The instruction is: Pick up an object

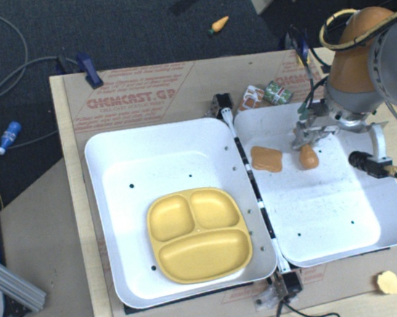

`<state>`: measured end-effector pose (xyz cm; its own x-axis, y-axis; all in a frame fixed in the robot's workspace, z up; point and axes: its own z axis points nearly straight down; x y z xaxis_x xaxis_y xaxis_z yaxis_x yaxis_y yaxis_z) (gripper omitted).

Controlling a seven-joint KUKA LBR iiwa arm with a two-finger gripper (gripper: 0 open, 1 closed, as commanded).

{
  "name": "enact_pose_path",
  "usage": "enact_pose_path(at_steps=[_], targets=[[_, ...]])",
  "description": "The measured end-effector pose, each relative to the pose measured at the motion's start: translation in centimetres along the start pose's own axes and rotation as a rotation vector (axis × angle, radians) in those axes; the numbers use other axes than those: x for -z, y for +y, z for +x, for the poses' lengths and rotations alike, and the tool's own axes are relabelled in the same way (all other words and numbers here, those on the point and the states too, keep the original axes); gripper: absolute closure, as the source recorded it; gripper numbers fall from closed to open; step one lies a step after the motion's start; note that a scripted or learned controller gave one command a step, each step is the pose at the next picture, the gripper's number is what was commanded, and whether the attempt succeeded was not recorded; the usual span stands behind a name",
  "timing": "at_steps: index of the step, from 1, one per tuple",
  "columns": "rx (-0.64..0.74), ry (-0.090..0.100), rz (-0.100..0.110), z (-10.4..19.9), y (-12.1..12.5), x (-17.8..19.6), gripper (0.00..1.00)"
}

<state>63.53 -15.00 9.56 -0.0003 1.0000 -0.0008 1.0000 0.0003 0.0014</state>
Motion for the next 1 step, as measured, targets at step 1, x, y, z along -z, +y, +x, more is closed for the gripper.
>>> enact_pose_path(at_steps=[1], targets=[[0.007,0.003,-0.003,9.15,-3.35,9.45,1.0]])
